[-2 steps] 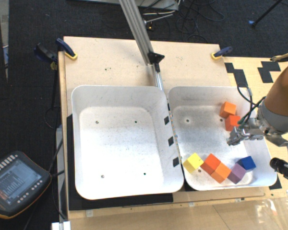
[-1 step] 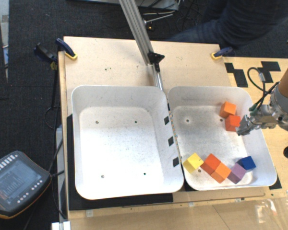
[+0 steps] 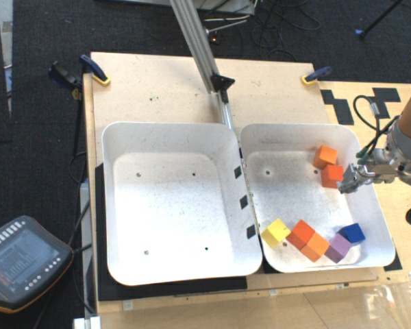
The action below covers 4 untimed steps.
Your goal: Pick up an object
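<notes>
Carefully here: treat the red cube (image 3: 332,175) as the likely target, lying in the far-right part of the right bin (image 3: 298,137), just near of an orange cube (image 3: 325,156) and touching it or almost so. Note the gripper (image 3: 347,181) low at the red cube's right side, close against it. Cannot tell whether the pincer is apart or together; too small and dark to read. To grasp well, centre over the red cube alone, align square to its faces, and keep off the orange neighbour and the bin's right wall. Leave alone the near cluster: yellow cube (image 3: 276,232), two orange blocks (image 3: 308,238), purple cube (image 3: 338,247), blue cube (image 3: 353,233). Lift straight up.
</notes>
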Tool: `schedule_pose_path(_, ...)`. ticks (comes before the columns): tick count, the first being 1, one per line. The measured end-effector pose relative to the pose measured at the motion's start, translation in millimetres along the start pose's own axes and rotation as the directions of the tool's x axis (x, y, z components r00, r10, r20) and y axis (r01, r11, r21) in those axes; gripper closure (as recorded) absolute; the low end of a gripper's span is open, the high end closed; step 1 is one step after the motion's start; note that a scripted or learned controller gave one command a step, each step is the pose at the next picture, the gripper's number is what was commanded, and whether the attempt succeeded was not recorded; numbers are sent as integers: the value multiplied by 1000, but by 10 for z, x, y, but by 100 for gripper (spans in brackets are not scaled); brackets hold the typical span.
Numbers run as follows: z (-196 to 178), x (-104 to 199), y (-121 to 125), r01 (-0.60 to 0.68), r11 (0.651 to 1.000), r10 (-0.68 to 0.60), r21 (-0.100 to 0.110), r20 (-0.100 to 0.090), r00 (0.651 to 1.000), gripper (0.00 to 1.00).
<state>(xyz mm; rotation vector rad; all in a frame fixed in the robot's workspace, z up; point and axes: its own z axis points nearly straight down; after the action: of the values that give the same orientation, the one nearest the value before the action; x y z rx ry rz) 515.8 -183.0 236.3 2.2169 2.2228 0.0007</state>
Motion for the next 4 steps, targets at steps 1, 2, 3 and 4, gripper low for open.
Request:
schedule_pose_path(1, -50, 512, 257, 5, 1000, -5, -1, -2, 1000, 100)
schedule_pose_path(2, 15, 987, 330, 5, 1000, -5, 2, -3, 1000, 100)
schedule_pose_path(3, -69, 1564, 476, 6, 1000, -6, 0, -3, 1000, 100)
schedule_pose_path(4, 55, 2099, 617, 6, 1000, -6, 1, -3, 1000, 100)
